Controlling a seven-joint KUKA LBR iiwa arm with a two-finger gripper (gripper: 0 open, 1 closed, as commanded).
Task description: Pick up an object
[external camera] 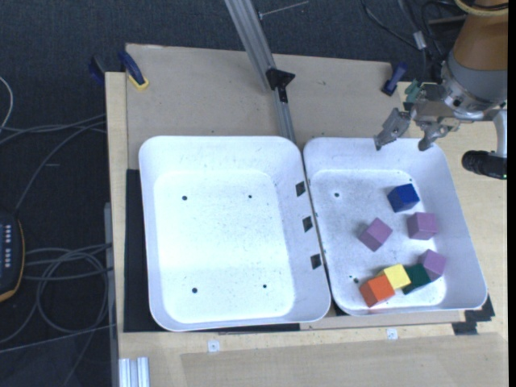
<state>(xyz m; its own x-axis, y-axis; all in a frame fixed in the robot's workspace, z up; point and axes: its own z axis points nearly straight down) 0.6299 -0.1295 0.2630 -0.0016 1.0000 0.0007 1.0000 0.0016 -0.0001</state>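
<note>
Two white bins sit side by side on the desk [201,79], and reading from the left, the left bin [161,168] lies well to the left of the pincer [408,138] and below it in the camera view. Next comes the right bin [459,216], whose far rim lies just under the pincer.

All the candidate objects lie in that right bin, nearer the camera than the pincer. Farthest left is an orange block [376,289], well below the pincer near the bin's front rim, touching a yellow block [397,276]. A purple block [375,234] lies alone, below the pincer and slightly to its left. The blue block [402,197] is the closest one, almost straight below the pincer. A green block [417,276] sits just right of the yellow one, and two more purple blocks lie right of the pincer's line: one mid-bin [422,225], one by the green block [434,262].

The pincer itself hangs over the bin's far edge with its two fingers spread apart and nothing between them.

As I judge it, the task has barely begun: no block is grasped or lifted. What remains is moving over a block, descending, closing and raising it. The blue block looks the easiest, being nearest and standing free.
</note>
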